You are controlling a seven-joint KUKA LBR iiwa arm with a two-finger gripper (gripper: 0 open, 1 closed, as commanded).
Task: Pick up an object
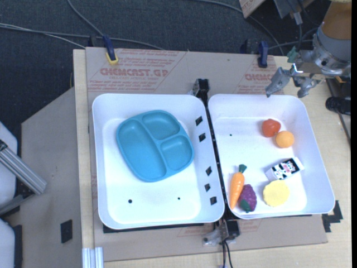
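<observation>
Gripper positioned above the far edge of the right bin, carrying nothing.

The gripper (290, 84) hung over the far rim of the right bin (318, 149), fingers spread apart with nothing between them. Inside that bin lay a red tomato (270, 127) touching an orange (285, 139), a black-and-white carton (284, 169), a yellow disc (276, 194), a carrot (237, 186) and a purple grape bunch (248, 197). The left bin (106, 149) held a blue divided tray (155, 144).

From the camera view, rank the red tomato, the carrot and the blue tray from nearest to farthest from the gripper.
Gripper hovers above the right bin's far edge.
1. Red tomato, right bin, far side.
2. Carrot, right bin, near-left corner.
3. Blue tray, left bin.
</observation>
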